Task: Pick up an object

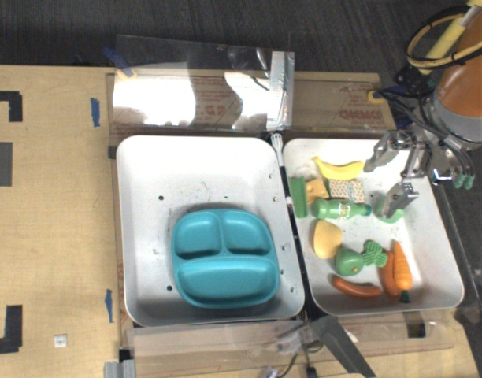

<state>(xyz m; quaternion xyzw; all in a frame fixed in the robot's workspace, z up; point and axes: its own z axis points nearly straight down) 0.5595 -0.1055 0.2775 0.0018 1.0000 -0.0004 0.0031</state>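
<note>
Camera view, bins: two shallow white bins side by side on the desk (44, 211); left bin (139, 172), right bin (450, 282).
Left bin: held one teal divided tray (224, 257), long axis across the view; bare floor behind it and along its left side.
Right bin: held one yellow banana (339, 167) lying crosswise; one green bottle (339, 208) lying crosswise, cap toward the right; one orange carrot (396, 268) running front to back, tip toward the front; one red sausage (356, 287) near the front wall; one yellow pear-like piece (328, 239); one green toy (353, 260).
Gripper (393, 178): hung over the right bin's far right part; fingers (396, 198) spread, nothing between them, one tip just beside the bottle's cap.
Room: toys crowded left and front; bare floor at the right wall.
</note>
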